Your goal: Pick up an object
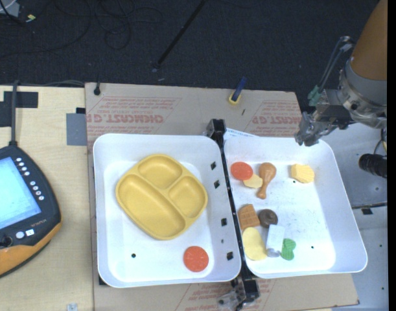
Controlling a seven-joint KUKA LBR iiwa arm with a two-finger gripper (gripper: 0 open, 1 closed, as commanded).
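Gripper (pixel 306 137) above right bin's (pixel 343 199) far corner (near yellow block (pixel 302 173)). Grip state impossible to tell.

yellow divided plate (pixel 161 196) in left bin (pixel 110 157), toy food in right bin (pixel 340 199)

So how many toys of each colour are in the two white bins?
Red: 2, a disc in the left bin and a disc in the right bin
Yellow: 4, the plate, a block, a small piece and an oval piece
Brown or tan: 3, the drumstick, the waffle and the mushroom
White: 1, a block
Green: 1, a piece
Total: 11
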